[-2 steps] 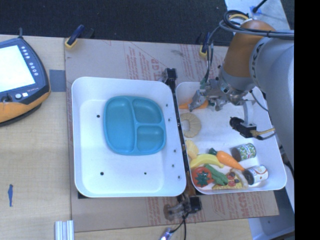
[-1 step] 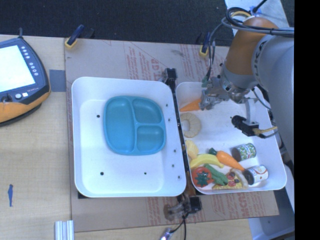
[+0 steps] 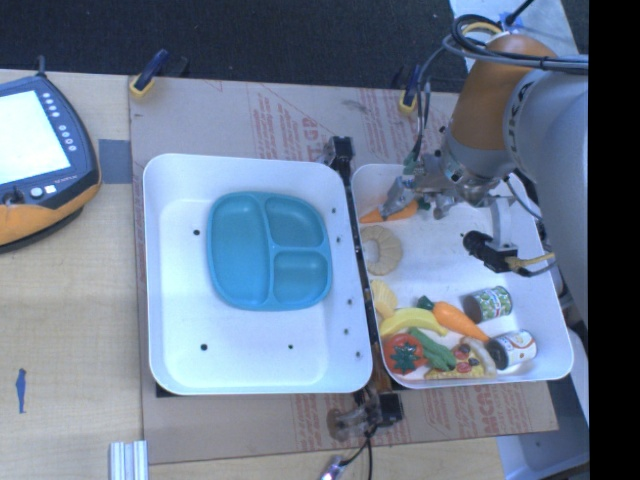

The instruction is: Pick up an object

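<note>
Reaching into the right bin's far left corner, my gripper [image 3: 418, 190] sits over one orange carrot-like piece [image 3: 390, 211].

That piece lies against the bin's far wall; I cannot tell how far the tool is open or whether it has hold of anything. I count two white bins: the right bin [image 3: 545, 368] also holds one pale round disc [image 3: 381, 250], one banana [image 3: 408, 320], one second carrot [image 3: 459, 319], one small can [image 3: 490, 302], one white cup [image 3: 516, 349], and a cluster of toy food at its near edge. The left bin [image 3: 180, 348] holds one blue divided plate [image 3: 269, 249]. My arm [image 3: 500, 98] bends in from the right, orange band uppermost, wrist pointing down.
</note>
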Robot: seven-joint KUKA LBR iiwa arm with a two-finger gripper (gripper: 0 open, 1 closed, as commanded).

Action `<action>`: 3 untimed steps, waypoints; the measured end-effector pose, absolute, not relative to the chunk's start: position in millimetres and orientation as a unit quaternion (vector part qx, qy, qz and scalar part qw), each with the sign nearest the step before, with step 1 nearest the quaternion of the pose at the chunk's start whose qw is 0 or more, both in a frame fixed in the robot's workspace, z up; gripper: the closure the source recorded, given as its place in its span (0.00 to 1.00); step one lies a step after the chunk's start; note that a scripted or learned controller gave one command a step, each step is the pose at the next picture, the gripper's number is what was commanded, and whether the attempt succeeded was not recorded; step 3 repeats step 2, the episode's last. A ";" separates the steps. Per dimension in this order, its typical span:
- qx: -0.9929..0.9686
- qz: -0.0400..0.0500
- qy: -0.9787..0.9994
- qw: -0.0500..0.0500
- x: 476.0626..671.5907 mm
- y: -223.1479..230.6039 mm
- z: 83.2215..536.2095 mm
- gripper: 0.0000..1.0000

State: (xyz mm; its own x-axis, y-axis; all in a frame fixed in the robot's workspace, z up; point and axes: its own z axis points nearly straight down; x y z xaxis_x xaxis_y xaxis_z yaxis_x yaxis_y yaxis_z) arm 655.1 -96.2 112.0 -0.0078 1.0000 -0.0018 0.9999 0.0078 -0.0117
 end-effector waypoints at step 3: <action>-0.706 0.004 -0.708 0.004 655.3 -106.2 101.8 1.00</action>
